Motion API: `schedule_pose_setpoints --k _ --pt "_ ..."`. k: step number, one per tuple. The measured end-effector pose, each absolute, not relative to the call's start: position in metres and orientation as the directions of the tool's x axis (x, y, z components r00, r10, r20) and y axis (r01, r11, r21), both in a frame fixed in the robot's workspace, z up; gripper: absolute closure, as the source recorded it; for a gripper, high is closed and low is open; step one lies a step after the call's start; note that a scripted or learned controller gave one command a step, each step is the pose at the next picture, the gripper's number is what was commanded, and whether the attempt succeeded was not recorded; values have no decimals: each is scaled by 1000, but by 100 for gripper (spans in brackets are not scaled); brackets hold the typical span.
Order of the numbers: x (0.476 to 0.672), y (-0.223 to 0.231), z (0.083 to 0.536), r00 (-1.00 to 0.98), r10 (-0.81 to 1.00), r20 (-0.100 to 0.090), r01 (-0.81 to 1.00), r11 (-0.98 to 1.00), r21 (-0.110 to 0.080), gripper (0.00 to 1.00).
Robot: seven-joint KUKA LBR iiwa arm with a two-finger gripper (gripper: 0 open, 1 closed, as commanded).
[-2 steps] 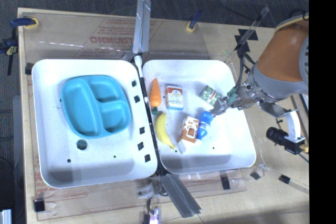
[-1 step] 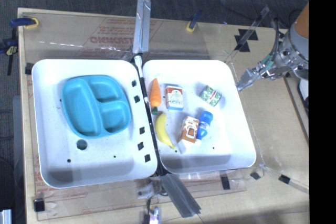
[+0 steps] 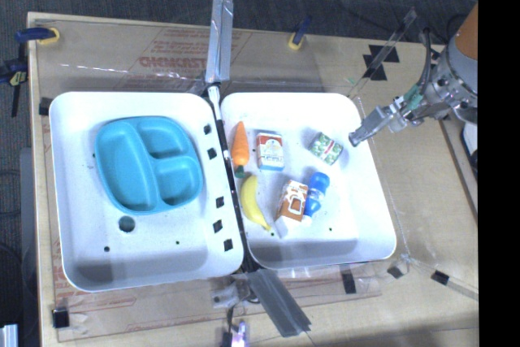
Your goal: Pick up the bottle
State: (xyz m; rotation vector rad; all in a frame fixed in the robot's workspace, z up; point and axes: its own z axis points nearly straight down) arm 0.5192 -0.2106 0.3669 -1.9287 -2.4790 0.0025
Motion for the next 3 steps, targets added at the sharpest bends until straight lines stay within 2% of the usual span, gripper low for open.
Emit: schedule_pose_setpoints --k 1,2,3 --pt "519 -211 367 -246 969 0 969 246 -2 0" --pt "516 -183 243 -189 982 2 982 189 -6 0" --pt "523 -208 107 -318 948 1 948 318 -1 0"
